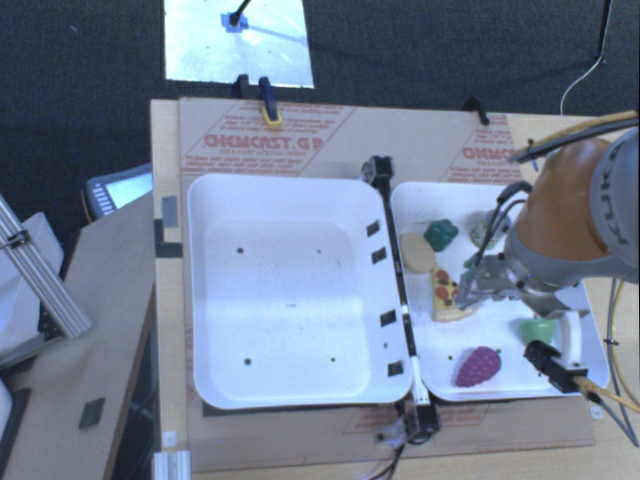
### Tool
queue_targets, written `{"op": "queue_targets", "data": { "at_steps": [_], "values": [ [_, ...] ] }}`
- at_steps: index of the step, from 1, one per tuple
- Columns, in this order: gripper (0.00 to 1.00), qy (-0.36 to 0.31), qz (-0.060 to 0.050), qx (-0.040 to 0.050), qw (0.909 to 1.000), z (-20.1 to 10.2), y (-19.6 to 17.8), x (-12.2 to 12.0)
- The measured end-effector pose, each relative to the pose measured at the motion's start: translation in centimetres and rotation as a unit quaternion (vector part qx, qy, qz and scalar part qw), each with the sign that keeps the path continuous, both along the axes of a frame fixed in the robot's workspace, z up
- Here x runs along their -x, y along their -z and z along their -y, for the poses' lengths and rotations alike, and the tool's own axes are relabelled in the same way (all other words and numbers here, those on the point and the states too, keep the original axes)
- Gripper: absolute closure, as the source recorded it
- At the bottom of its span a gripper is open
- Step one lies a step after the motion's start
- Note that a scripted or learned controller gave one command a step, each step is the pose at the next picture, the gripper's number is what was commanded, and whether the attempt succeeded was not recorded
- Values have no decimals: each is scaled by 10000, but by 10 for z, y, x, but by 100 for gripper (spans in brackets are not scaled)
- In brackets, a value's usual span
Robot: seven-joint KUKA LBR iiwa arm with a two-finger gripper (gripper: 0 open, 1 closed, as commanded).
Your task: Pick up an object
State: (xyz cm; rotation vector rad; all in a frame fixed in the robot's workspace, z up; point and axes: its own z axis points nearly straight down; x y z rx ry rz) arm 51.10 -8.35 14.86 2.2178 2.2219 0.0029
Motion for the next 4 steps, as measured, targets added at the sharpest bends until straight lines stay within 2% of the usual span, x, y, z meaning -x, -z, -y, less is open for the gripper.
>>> {"op": "queue_targets", "data": {
  "at_steps": [1, 2, 3, 4],
  "values": [
    [100, -27, 92, -1, 10000, -31, -201, 15],
    [100, -59, 17, -16, 10000, -154, -222, -3],
    [100, -32, 85, -30, 10000, -168, -396, 25],
    [100, -44, -1, -9, 10000, -245, -386, 3]
  ]
}}
